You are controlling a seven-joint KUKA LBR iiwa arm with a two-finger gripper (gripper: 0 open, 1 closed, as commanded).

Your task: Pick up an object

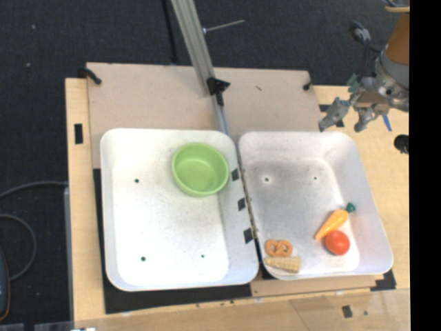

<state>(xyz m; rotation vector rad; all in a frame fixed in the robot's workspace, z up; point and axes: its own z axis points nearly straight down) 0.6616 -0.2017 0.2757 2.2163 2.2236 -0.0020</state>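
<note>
End effector (349,118) sits above the far right corner of the right bin (296,150), just outside its rim, with its two fingers spread apart and nothing between them. Its height over the tabletop (79,185) cannot be judged from this slanted view.

Candidate objects lie in the right bin, clustered along the near edge, well apart from the end effector:
- A toy carrot (333,222), orange with a green tip, lying at a slant.
- A red tomato (337,243) touching or just beside the carrot's lower end.
- A pretzel (278,247) near the bin's near left corner.
- A pale wafer-like piece (283,263) just beside the pretzel, against the rim; its exact kind cannot be told.

The left bin (138,254) carries one green bowl (200,169), upright, near its far right corner.

Assessment: no grasp has been made. The open fingers suit an approach. The cluster near the rim is likely the harder target, since the bin wall leaves little room for a finger beside the wafer piece, and the carrot and tomato crowd each other. The bowl stands alone with a free rim, which looks like the cleaner pick. An aluminium post (196,40) rises between the bins at the far side and could obstruct a crossing move.
</note>
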